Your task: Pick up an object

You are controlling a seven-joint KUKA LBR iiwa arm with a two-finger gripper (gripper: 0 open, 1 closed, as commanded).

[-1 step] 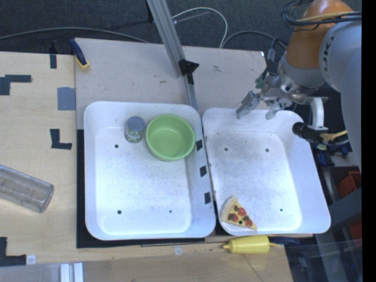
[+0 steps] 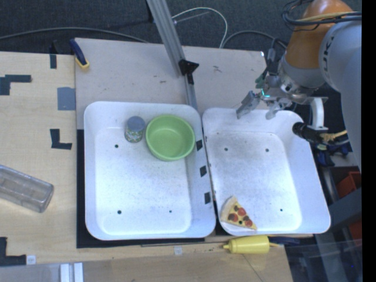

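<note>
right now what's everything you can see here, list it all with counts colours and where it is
bins: 2, white, side by side on the bench
bowl: 1, green, far part of the left bin, upright
small jar: 1, greyish lid, left bin, just left of the bowl
pizza slice toy: 1, yellow with red spots, near left corner of the right bin
yellow bottle: 1, lying on the bench in front of the right bin
clear container: 1, transparent, lying on the bench left of the bins
metal pole: 1, grey, slanting up from behind the bins
clamp: 1, blue and yellow, far left corner of the board
gripper: 1, grey, over the far edge of the right bin, open, holding nothing
arm: 1, grey with orange band, at right
</note>
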